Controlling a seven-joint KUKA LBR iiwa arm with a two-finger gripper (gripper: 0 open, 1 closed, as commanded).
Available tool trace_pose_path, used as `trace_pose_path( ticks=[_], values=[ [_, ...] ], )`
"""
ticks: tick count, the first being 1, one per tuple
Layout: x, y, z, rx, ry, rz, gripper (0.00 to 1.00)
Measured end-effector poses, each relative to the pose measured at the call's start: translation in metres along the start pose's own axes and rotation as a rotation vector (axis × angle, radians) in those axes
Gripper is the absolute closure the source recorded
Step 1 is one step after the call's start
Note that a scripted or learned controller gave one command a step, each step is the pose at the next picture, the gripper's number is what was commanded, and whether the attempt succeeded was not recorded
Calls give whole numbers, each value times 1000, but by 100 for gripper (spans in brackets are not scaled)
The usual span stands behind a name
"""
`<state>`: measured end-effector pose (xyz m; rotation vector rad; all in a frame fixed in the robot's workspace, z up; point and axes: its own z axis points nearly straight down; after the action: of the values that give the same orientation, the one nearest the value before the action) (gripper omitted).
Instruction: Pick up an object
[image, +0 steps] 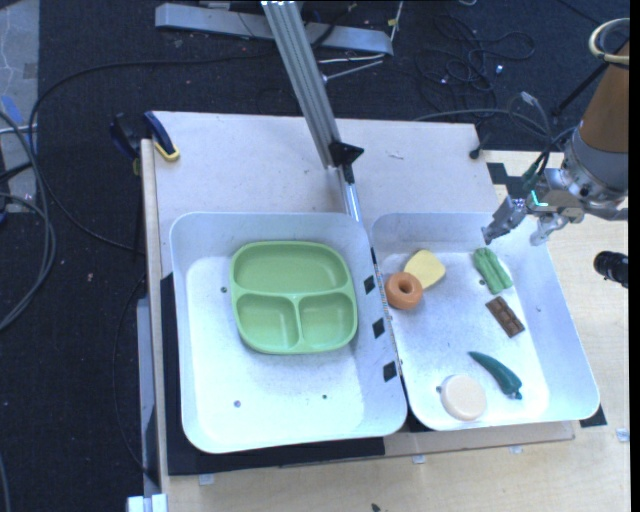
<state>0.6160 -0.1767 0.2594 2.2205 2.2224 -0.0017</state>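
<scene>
Round cream disc (464, 397) sits lowest in the right bin (560, 330).
Up at right, the claw (521, 226) hangs spread and empty; green pod (492, 269) just below-left, lengthwise down-frame.

High slanted view over both bins (200, 420)

Divided plate (295, 297) in left bin (200, 400), doughnut (404, 291) in right bin (560, 370)

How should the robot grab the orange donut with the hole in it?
Probably by its ring. The orange donut lies flat in the right bin, so come straight down, one finger in the hole and one outside. Use the side away from the yellow piece, which touches or nearly touches it.
</scene>
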Motion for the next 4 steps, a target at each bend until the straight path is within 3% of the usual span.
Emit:
trace_pose_path(
  ticks=[1,4],
  values=[
    [0,0,0,-1,0,0,0],
    [2,6,169,0,0,1,0]
  ],
)
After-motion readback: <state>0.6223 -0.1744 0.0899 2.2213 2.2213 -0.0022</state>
